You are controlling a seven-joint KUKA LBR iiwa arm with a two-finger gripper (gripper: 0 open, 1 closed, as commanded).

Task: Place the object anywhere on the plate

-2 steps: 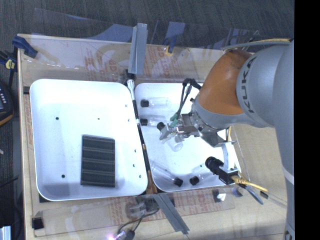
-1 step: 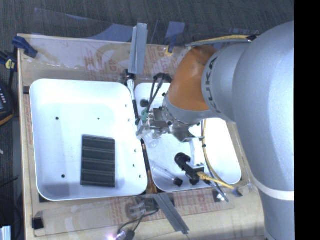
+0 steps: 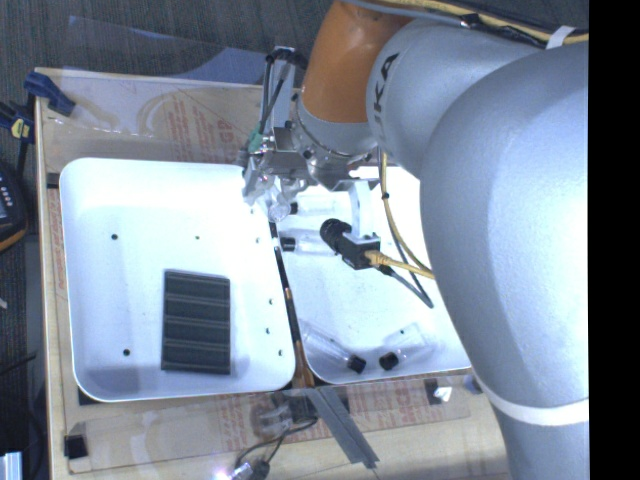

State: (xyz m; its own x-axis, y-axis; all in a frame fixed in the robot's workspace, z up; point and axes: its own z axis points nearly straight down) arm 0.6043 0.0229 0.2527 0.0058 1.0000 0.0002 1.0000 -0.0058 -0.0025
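Two shallow white bins sit side by side on the tabletop (image 3: pixel 120 98). The left bin (image 3: pixel 100 198) holds a dark ribbed plate (image 3: pixel 197 321) lying flat near its front. The right bin (image 3: pixel 330 308) has a few clear items with black caps (image 3: pixel 370 356) along its front edge; which of them is the object I cannot tell. The arm (image 3: pixel 480 168) crowds over the right bin, its hand (image 3: pixel 268 190) hanging at the rim between the bins. From here I cannot tell its grip.
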